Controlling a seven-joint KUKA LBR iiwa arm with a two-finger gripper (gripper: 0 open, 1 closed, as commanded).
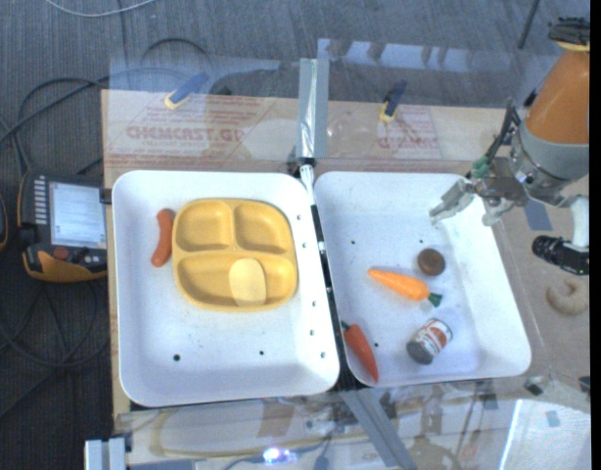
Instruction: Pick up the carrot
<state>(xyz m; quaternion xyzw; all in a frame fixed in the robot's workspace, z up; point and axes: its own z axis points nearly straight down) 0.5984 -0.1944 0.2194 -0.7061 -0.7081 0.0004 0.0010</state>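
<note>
An orange carrot [398, 284] with a small green end lies flat in the middle of the right bin [379, 209], pointing left. My gripper [467, 208] hangs over the bin's far right corner, up and to the right of the carrot and well apart from it. Its fingers [445, 204] are spread open with nothing between them. The grey arm with its orange band [560, 101] comes in from the right edge.
A brown round piece [431, 260] sits just right of the carrot. A small can [430, 341] and a red pepper [360, 351] lie near the bin's front. The left bin [144, 360] holds a yellow divided plate [236, 253] and a sausage [162, 236].
</note>
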